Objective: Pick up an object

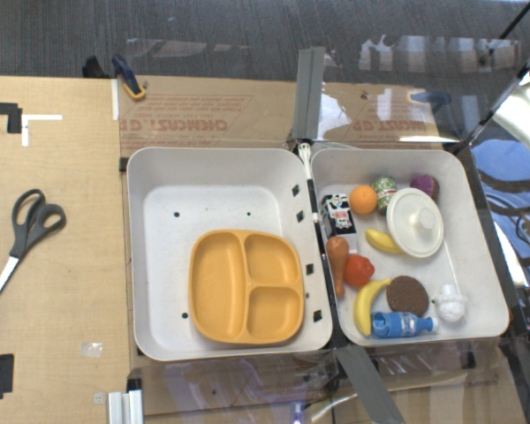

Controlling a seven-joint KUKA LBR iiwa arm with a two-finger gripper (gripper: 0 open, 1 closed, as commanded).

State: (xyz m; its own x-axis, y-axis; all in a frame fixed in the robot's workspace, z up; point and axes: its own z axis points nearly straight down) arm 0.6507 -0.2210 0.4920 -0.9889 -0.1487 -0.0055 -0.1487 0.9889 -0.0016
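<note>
Your toys sit crammed in the right bin (477, 237), banana (365, 306) against the wall; claw state, can't tell.

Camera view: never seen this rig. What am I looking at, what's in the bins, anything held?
One fixed camera looks down at a slant on a bench with two shallow white bins. The left bin holds a yellow divided plate. The right bin holds toy food and small items: an orange, two bananas, a tomato, a white lidded bowl, a brown disc and a blue bottle. Scissors lie on the bench, left of the bins. Everything rests in place.
</note>
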